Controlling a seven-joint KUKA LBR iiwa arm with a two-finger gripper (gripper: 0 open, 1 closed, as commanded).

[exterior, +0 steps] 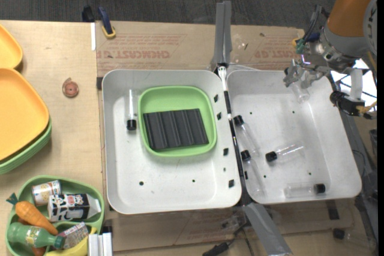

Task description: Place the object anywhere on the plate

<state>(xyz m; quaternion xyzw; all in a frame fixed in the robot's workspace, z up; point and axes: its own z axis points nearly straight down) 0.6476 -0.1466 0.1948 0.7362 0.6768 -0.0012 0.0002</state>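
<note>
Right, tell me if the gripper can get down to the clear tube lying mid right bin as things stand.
Probably yes. The clear tube lies alone on the right bin floor, nothing over it, and the gripper hangs above that bin's far corner.

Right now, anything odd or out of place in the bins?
One clear tube lies in the left bin beside the green plate, not on it. The plate carries a dark ribbed slab. Other tubes lie scattered in the right bin.
</note>
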